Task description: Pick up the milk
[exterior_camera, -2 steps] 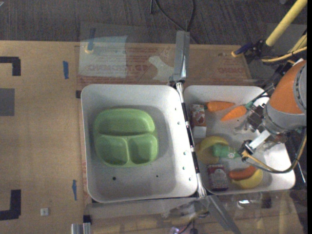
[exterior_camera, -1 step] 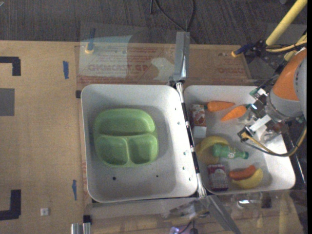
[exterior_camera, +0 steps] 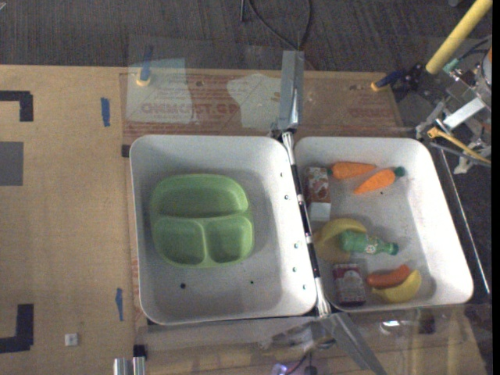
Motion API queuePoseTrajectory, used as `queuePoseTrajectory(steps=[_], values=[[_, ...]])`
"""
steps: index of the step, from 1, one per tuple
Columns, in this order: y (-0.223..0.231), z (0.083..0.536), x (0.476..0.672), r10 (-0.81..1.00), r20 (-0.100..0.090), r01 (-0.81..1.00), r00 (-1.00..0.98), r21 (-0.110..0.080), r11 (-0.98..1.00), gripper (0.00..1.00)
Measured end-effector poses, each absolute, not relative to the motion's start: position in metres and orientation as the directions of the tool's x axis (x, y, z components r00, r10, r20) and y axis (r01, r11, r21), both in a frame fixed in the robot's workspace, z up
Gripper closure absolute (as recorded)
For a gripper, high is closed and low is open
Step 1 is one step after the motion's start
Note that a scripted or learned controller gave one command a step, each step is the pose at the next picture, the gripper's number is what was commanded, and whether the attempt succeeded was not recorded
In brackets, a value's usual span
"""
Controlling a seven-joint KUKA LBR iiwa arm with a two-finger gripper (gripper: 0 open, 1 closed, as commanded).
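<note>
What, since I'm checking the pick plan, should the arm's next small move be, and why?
Probably swing in over the right bin and stop above the small red-and-white carton, likely the milk. It lies by the bin's left wall, with a carrot close beside it, so lining up from above seems safest.

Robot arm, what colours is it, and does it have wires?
Past the right bin, at the view's right edge, sit pale grey and white metal parts with thin yellowish cables across them. They may belong to the arm, but it is too blurry to be sure. A yellow bar slants above them.
</note>
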State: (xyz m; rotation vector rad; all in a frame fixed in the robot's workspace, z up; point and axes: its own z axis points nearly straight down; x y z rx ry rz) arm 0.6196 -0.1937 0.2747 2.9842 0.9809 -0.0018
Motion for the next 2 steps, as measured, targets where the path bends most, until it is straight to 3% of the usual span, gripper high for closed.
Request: queuePoseTrajectory(steps=[1,2], values=[[-0.220,0.435,0.605,0.558,-0.001,0.558,0.830,0.000,-0.830,0.00],[-0.224,0.377,0.479,0.420,-0.003,0.420,0.908,-0.003,-0.908,0.00]])
